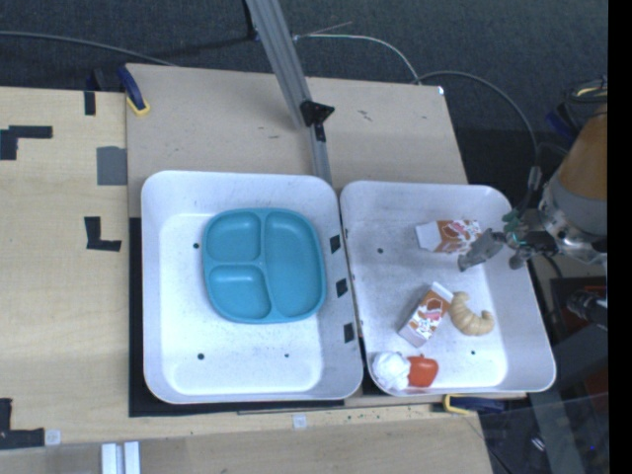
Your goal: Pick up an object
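The right bin (513, 363) holds several small items. A white and red carton (449, 234) lies near its far side. A second white and red carton (426, 317) lies in the middle, touching a tan croissant (472, 316) to its right. A white lump beside a red piece (407, 370) sits at the near edge. My gripper (496, 254) hangs over the bin's right side, just right of the far carton, open, with nothing between its fingers.
The left bin (168, 294) carries a blue divided plate (264, 265). A grey metal pole (286, 62) slants down to the bins' shared far edge. Cables run across the dark floor behind the bench.
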Motion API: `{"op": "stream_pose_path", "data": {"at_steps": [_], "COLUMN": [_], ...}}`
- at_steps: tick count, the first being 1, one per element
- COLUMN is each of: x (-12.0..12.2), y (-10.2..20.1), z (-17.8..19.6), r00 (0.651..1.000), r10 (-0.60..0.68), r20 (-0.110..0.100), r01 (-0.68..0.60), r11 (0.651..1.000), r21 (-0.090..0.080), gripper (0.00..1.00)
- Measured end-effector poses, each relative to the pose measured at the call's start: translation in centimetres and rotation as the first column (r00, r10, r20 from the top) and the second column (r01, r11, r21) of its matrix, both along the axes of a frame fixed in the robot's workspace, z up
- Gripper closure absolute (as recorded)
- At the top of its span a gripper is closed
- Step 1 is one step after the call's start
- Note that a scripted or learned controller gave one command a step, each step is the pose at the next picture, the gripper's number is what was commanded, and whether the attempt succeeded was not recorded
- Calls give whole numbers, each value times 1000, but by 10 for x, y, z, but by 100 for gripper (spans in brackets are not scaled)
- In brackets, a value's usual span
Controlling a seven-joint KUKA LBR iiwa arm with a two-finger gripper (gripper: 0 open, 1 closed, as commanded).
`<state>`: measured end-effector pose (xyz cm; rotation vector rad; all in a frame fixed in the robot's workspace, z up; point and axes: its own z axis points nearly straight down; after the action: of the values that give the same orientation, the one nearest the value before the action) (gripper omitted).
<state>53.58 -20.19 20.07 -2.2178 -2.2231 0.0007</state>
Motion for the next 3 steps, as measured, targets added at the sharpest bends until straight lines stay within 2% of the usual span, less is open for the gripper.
{"op": "stream_pose_path", "data": {"at_steps": [1,2,3], "x": [0,5,-4], "y": [0,2,8], "z": [0,-45,-106], "r00": [1000,1000,1000], "r10": [0,-1,-1], "r20": [0,-4,-6], "r01": [0,1,1], "r11": [1000,1000,1000], "r21": [0,0,1], "gripper": [0,0,0]}}
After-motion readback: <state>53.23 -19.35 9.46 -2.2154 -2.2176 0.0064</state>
